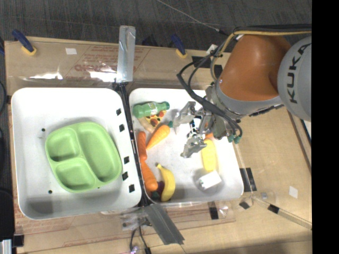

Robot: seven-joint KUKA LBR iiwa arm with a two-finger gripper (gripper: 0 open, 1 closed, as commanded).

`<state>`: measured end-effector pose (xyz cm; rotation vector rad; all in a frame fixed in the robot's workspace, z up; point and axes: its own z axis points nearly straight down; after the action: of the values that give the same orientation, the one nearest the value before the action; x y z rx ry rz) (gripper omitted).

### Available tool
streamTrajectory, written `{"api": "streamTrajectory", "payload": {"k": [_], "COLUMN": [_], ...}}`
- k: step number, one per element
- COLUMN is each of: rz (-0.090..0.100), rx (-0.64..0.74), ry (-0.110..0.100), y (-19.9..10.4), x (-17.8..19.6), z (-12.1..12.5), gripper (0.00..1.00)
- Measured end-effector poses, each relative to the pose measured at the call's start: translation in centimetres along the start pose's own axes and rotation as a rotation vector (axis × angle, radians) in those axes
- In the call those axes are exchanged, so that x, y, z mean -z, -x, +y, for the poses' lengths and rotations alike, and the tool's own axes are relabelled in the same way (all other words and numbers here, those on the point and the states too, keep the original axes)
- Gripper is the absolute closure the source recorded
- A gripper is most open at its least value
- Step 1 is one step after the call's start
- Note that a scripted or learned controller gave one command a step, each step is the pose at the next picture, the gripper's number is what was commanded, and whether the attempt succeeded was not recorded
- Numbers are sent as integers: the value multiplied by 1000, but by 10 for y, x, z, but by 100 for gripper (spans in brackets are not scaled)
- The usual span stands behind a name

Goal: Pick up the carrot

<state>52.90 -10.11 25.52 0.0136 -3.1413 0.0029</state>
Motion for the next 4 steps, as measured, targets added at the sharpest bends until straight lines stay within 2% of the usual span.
{"api": "streamTrajectory", "payload": {"k": [1,2,3,4], "rz": [4,1,1,-4], "rx": [200,196,-141,118], "ry": [3,3,2,2], "y": [-39,14,-3,76], "x": [-111,-149,-159,-162], "z": [4,8,-13,0], "gripper": [0,0,0,0]}}
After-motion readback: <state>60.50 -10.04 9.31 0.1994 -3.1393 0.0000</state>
